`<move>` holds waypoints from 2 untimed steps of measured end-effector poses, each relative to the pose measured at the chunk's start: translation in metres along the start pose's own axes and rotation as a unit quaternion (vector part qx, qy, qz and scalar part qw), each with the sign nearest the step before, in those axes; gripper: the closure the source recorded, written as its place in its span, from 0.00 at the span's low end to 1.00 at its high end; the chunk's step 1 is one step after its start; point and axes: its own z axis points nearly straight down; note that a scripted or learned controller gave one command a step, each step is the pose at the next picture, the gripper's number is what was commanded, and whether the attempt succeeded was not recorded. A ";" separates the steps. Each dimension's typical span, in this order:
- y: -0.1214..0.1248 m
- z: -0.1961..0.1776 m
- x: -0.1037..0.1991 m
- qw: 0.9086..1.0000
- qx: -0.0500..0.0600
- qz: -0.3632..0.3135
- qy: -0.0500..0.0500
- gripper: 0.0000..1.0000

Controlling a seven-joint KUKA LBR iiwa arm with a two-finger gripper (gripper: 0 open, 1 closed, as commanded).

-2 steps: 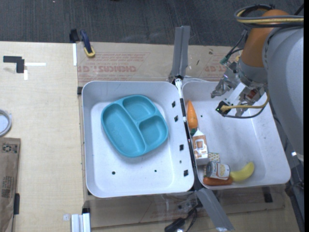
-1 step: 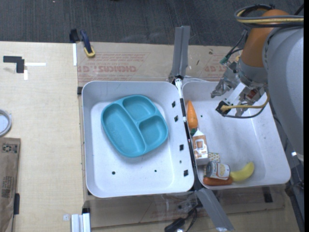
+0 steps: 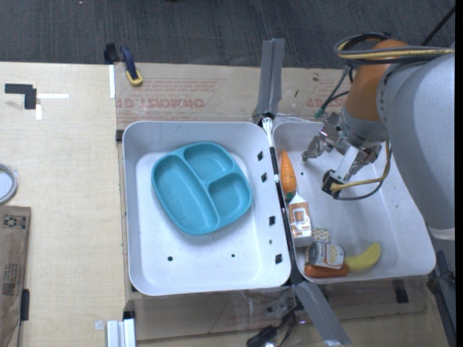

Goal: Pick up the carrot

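Observation:
The carrot (image 3: 287,172) is orange with a green tip and lies along the left wall of the right bin (image 3: 405,215), pointing up the frame. My gripper (image 3: 326,165) hangs over the upper middle of that bin, a short way to the right of the carrot and apart from it. Its fingers (image 3: 313,150) are spread open, with nothing between them. The grey arm with its orange band (image 3: 369,85) comes in from the upper right.
Below the carrot in the right bin lie a small carton (image 3: 299,219), a can (image 3: 325,254), a banana (image 3: 364,257) and a red item (image 3: 325,271). The left bin (image 3: 145,259) holds a blue divided plate (image 3: 202,186). A cable loop (image 3: 362,186) hangs by the gripper.

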 end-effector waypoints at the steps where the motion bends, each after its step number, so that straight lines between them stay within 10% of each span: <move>1: 0.000 -0.009 -0.001 1.000 0.000 -0.001 -0.001 1.00; 2: 0.000 -0.009 -0.001 1.000 0.000 -0.001 -0.001 0.00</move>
